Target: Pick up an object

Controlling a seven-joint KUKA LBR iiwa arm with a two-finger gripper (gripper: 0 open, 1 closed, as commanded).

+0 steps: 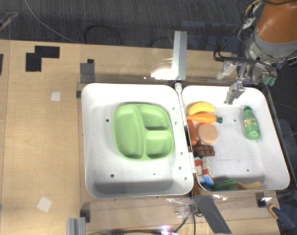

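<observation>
a: gripper (234, 93) hanging over back edge of right bin (271, 177), near far rim. fingers look close together, nothing between them. too small to say if fully closed, so can't tell.

b: noted. candidates?

a: green bottle (251, 123) lying alone on bare floor at right side of bin, well apart from the rest. everything else bunched along left wall: banana (199, 106) at top, carrot (203, 117) touching just below, round tan disc (207, 133), brown bar (205, 151), then red/white/blue bits (203, 173) and a green-handled item (228, 183) at near wall.

b: pick?

a: probably bottle. closest to gripper, free space all round, no neighbour to knock. pile by wall looks tight, little finger room vs. wall.

b: how to do well?

a: open wide before descent. centre over bottle body, not cap end. bottle's long axis runs roughly front-to-back in view, so set fingers across it, closing on short width. go straight down, stop just off floor, close, lift slow.

b: risks?

a: round body, likely to roll or squirt out if grip off-centre. smooth plastic, maybe slippery. check for bottle betw. fingers after lift before calling it done.

b: left bin (97, 136)?

a: green divided tray (142, 130) sitting in it. wide and flat, poor target. skip.
</observation>
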